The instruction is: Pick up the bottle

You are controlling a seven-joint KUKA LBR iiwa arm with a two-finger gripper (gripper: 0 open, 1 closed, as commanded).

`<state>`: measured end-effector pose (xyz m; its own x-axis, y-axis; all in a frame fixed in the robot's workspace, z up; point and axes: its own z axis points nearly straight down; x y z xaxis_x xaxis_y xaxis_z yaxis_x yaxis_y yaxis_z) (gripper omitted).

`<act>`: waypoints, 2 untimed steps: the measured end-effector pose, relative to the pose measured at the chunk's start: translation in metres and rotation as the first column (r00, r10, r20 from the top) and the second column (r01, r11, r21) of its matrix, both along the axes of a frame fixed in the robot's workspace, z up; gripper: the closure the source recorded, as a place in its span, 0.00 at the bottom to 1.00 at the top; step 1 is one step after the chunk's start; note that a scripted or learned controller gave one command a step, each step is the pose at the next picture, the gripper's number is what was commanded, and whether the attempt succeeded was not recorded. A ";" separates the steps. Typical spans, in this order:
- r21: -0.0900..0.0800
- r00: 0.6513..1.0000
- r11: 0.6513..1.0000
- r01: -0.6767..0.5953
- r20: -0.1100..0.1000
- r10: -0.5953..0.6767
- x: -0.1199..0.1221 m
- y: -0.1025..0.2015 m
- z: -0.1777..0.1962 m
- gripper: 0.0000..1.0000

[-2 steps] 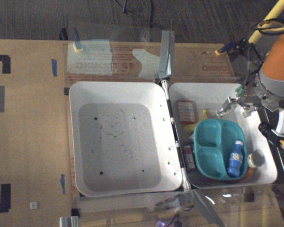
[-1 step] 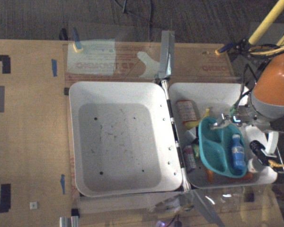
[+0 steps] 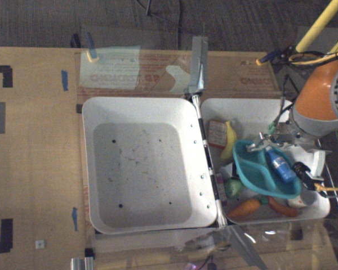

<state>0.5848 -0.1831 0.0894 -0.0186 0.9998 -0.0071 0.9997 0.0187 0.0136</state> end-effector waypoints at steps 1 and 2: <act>0.003 1.000 1.000 0.001 -0.005 -0.001 -0.001 0.000 0.007 1.00; 0.004 0.992 0.992 0.126 -0.017 -0.126 0.031 0.018 0.160 1.00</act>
